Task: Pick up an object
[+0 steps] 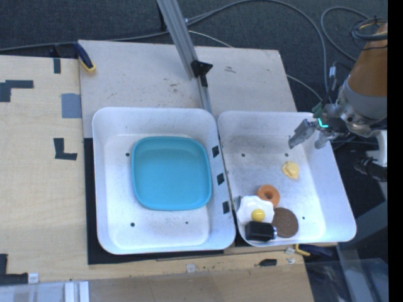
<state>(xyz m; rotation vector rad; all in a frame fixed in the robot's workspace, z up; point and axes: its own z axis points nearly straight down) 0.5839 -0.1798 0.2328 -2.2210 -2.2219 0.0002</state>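
Gripper (306, 134) hangs over the upper right part of the right bin (252, 128), fingers spread apart, nothing between them. Nearest candidate: a small yellow piece (290, 170) lying alone on the bin floor, just below the gripper and well inside the bin's right wall. Pale yellow, lumpy, rounded, too small to name; likely light and a bit slippery. Further down, toward the bin's lower edge, a tight cluster: orange ring (269, 194), fried egg (255, 210) touching it, brown disc (285, 223) beside that, black block (259, 232) at the very edge. These crowd each other, so a clean grasp there looks harder. Best bet in my view: drop straight onto the yellow piece, centre the fingers on either side of it, go low to the floor before closing. Left bin holds a blue plate (170, 172), not relevant.
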